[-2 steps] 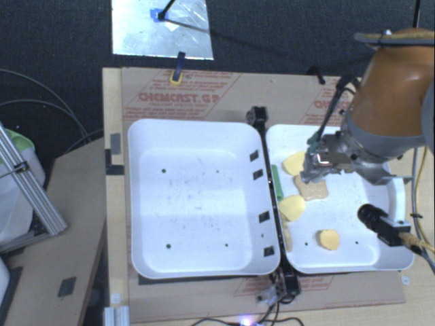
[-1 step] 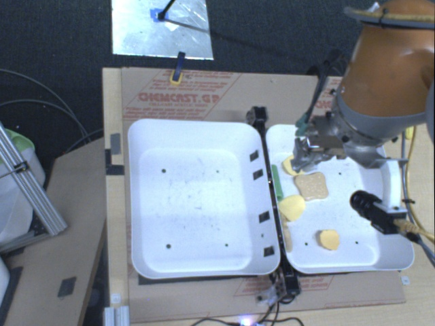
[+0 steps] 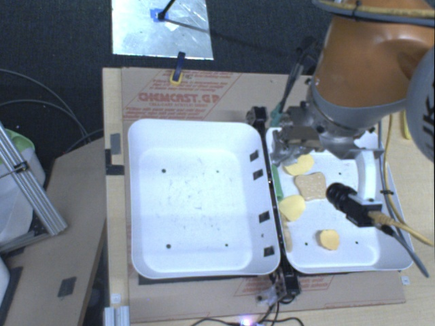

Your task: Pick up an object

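The right bin (image 3: 353, 260) holds several small food-like pieces. A yellow chip (image 3: 300, 165) lies near its back left. A tan toast-like square (image 3: 312, 185) sits just in front of that chip. A yellow lump (image 3: 292, 207) rests by the bin's left wall, and a small yellow piece (image 3: 329, 239) lies toward the front. My gripper (image 3: 295, 143) hangs under the orange wrist at the back left of this bin, just above the yellow chip. The wrist hides the bin's back part.
The left bin (image 3: 194, 129) stands beside the right one, with black clips (image 3: 261, 175) along the shared edge. Both bins rest on a cardboard sheet (image 3: 190, 90). A shiny metal plate (image 3: 162, 17) lies behind, and an aluminium frame (image 3: 30, 189) stands at the far left.
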Controlling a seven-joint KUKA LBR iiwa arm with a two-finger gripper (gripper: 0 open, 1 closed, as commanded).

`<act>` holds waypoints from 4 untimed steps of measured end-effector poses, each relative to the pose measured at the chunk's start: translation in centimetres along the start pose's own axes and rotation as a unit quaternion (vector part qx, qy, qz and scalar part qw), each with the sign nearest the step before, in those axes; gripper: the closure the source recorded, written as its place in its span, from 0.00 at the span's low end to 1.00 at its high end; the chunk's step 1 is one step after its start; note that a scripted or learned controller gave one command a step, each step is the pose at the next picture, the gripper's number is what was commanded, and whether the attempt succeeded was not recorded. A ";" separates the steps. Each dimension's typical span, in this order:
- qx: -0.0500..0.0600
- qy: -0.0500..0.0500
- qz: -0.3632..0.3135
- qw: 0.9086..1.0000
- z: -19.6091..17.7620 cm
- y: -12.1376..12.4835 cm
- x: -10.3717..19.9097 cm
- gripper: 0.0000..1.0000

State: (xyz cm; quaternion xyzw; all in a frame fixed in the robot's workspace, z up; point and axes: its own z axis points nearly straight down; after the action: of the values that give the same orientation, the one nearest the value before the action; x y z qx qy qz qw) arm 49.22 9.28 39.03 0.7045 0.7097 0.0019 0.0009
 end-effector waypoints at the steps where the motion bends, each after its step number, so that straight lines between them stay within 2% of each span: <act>1: -0.001 -0.001 0.005 1.000 -1.6 -0.5 -5.4 1.00; 2: 0.001 -0.001 0.005 1.000 0.9 -0.6 -8.0 1.00; 3: 0.001 0.000 0.001 1.000 0.9 -0.6 -5.7 1.00; 4: -0.001 0.000 0.000 1.000 -2.5 -0.5 -2.0 1.00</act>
State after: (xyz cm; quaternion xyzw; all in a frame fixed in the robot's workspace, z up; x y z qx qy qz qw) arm 48.70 7.28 41.55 0.7045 0.7097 0.0028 0.0014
